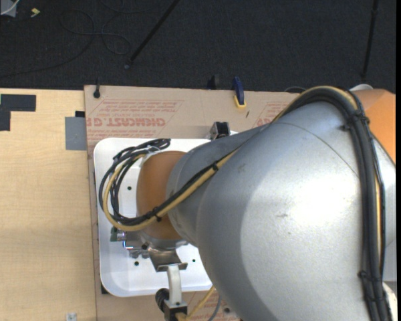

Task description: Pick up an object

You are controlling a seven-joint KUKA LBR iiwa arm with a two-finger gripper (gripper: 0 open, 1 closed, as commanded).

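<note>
The grey arm (287, 206) reaches in from the right and covers most of both bins. Its orange-banded wrist (157, 186) points down over the left white bin (113, 273). The gripper (145, 248) sits low over the bin's front half, largely hidden under the wrist. A small green bit (113, 234) peeks out at the wrist's left edge; I cannot tell whether it is an object. No object shows on the bare bin floor around the wrist.
The bins rest on a cardboard sheet (134, 116) with red print. A blue clip (238, 91) and a small black clip (218, 129) sit at the back. Pale wooden bench (33, 212) with dark patches lies to the left.
</note>
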